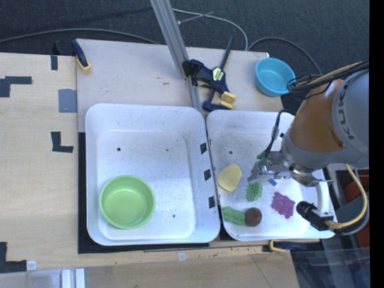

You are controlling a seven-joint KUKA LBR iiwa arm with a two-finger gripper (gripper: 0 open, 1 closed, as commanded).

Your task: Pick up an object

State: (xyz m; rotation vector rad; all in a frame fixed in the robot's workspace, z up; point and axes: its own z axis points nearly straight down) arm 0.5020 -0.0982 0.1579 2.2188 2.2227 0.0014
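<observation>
My gripper (260, 173) hangs low over the middle of the right bin (240, 128). Just below it in the view lies a small green knobbly object (254, 191), very close to the gripper's tip. A pale yellow piece (230, 177) sits to its left. A purple lumpy object (282, 204) lies to its lower right. Near the bin's front wall a green cylinder (233, 215) lies beside a brown ball (253, 216). A tiny blue bit (273, 182) shows next to the gripper. I see nothing held.
A light green bowl (127, 201) rests in the front left corner of the left bin (150, 137). Behind the bins stand a blue bowl (274, 75), blue and yellow clamps (213, 83) and a slanted metal pole (171, 38). The arm's body (324, 131) covers the right bin's right side.
</observation>
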